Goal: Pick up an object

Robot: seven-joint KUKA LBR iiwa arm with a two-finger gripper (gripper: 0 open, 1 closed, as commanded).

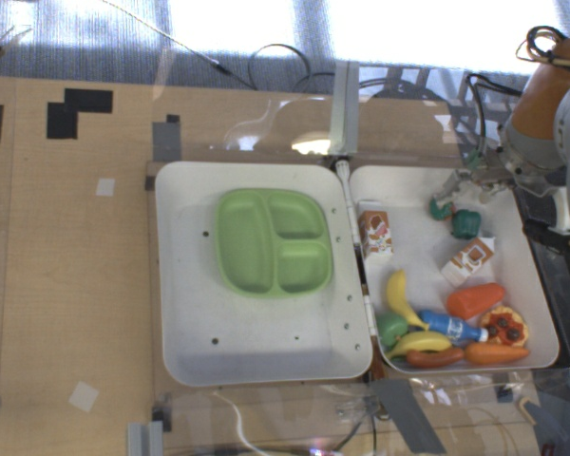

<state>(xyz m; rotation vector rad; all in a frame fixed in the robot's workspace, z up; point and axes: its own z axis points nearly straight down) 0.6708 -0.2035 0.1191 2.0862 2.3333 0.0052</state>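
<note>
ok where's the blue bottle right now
The blue bottle lies on its side in the right bin, near its front edge, between the orange pepper above and the yellow banana below.

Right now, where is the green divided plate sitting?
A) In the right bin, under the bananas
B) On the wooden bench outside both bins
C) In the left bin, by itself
C: the green divided plate lies flat in the left bin, while the toy food is piled in the right bin.
</note>
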